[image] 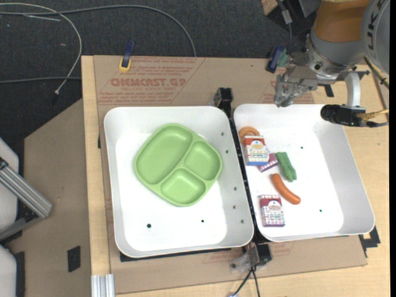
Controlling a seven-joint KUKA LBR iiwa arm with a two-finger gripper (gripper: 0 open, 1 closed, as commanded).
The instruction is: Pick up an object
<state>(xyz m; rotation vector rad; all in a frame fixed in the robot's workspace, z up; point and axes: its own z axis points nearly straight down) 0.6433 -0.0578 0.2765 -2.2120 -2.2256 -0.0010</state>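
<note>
My gripper hangs over the far edge of the right bin, above and behind the objects, with nothing visible between its fingers. In that bin lie a small red and white carton on a purple card, an orange ring just behind it, a green pickle-shaped piece, an orange sausage, and a second small red carton near the front edge.
The left bin holds a green divided plate. A black clamp sits at the far end of the seam between the bins. Cardboard lies under both bins, with a blue clip at its far edge.
</note>
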